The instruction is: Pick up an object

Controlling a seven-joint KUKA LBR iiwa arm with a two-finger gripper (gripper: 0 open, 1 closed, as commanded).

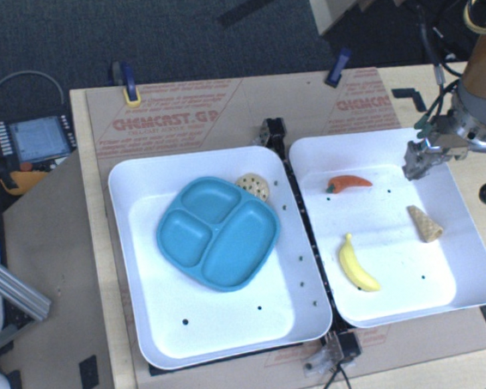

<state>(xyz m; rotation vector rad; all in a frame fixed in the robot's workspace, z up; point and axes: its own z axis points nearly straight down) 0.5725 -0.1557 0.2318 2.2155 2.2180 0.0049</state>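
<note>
Three small things sit in the right bin (pixel 469 288), any of which could be the pick: a yellow banana (pixel 356 264) near the middle and a bit toward 6 o'clock, a red-orange chili pepper (pixel 348 183) up around 11 o'clock from it, and a tan wedge-shaped piece (pixel 425 223) off toward 2 o'clock. All three lie well apart from each other, flat on the white floor of the bin.

Gripper (pixel 417 162) hangs over the bin's far right corner, at about 3 o'clock from the pepper and 12 o'clock from the tan wedge. Nothing visible between its fingers, and honestly can't tell if they're spread or closed, too dark and small.

Left bin (pixel 153 328) has a blue divided plate (pixel 219 233) in the middle, with a round cookie (pixel 254 184) tucked at its 1 o'clock edge, touching or partly under the rim. Both bins rest on a brown board surface (pixel 216 106).
</note>
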